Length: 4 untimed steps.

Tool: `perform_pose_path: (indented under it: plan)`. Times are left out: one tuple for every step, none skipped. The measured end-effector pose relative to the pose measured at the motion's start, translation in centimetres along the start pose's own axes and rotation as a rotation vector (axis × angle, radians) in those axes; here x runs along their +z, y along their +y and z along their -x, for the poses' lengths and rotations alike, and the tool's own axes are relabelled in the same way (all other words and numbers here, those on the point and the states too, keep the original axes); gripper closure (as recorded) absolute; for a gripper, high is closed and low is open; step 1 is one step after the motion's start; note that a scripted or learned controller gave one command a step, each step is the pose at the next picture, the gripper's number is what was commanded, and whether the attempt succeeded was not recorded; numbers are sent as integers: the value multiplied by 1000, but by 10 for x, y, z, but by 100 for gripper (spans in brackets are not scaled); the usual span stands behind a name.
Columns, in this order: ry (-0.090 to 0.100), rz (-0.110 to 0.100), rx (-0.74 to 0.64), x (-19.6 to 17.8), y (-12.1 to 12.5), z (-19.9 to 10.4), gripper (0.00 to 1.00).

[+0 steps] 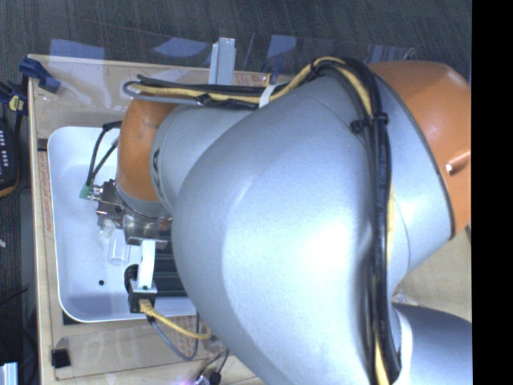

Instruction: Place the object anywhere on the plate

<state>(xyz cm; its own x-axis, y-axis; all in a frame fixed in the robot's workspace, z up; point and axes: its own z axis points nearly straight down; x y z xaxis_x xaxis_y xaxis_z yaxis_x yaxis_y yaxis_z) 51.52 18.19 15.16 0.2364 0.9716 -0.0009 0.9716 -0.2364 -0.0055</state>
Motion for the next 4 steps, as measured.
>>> perform_pose_path:
  plan:
    - [-1, 1, -496, -44, 14, 80, 100]
    - [0, 3, -427, 60, 34, -17, 100]
    - [-3, 4, -959, -29, 15, 12, 100]
    - [-2, 5, -751, -33, 35, 1, 100]
